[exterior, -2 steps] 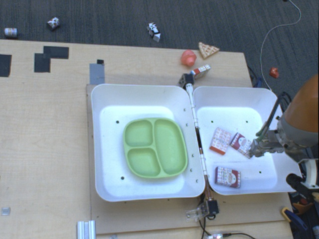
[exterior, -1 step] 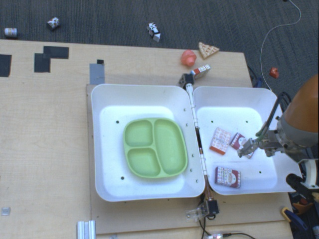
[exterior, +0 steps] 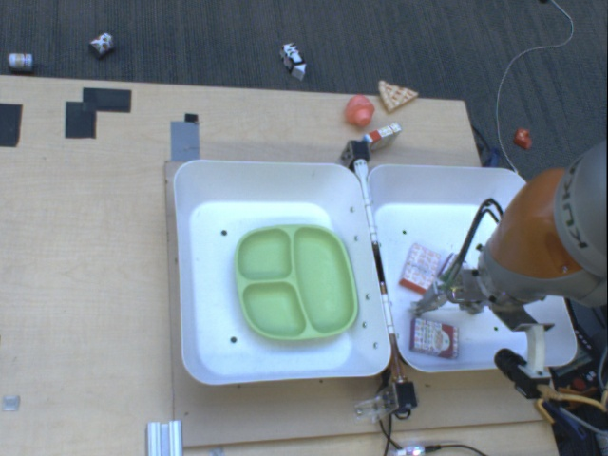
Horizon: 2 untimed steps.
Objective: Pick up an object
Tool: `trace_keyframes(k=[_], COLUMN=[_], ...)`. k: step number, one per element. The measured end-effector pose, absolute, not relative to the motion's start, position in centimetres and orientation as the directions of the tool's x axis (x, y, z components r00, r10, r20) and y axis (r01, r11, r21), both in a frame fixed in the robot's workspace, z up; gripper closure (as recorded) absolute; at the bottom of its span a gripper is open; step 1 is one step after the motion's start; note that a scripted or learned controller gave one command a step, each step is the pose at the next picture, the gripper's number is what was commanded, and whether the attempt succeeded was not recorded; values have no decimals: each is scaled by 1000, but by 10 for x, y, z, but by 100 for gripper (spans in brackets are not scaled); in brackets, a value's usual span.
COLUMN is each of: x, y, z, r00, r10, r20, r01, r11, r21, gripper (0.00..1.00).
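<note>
In the right bin (exterior: pixel 399 215) lie two small red and white packets. One packet (exterior: pixel 421 267) rests near the bin's middle, the other packet (exterior: pixel 435 337) by the front rim. My gripper (exterior: pixel 435 296) hangs low between the two, just right of the bin's left wall. The grey wrist and orange band rise to its right. No object shows between the gripper's tips.
The left bin (exterior: pixel 204 255) holds a green three-compartment plate (exterior: pixel 295 282). Behind the bins on the bench lie a red ball (exterior: pixel 359 111), a pizza-slice toy (exterior: pixel 397 94) and a small tube (exterior: pixel 385 135). Clips join the bins at front and back.
</note>
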<state>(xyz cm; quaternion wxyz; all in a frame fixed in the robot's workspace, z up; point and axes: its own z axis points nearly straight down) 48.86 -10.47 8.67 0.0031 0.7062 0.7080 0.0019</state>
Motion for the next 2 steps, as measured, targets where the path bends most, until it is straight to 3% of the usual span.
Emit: trace_keyframes(k=[1, 2], x=[491, 491], y=[-104, -104], z=[98, 98], r00=[-6, -5], r10=[1000, 1000], r20=[-2, -2], r01=[1000, 1000], r11=[6, 5], r21=[13, 13], gripper=[100, 0])
